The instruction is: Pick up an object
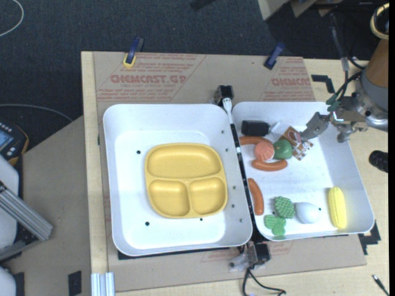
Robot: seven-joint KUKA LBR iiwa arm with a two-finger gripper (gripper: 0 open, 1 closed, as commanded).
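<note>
The right bin holds several toy foods. Near its back left lie a black block, a red sausage, a pink-red round piece, a green pepper and a small brown patterned box. An orange sausage lies just in front of them. My gripper hangs low over the bin's back right, just right of the brown box and close to its upper corner. Nothing shows in its grasp.
Along the right bin's front lie another orange sausage, two green leafy pieces, a white egg and a yellow corn cob. The left bin carries a yellow divided plate.
</note>
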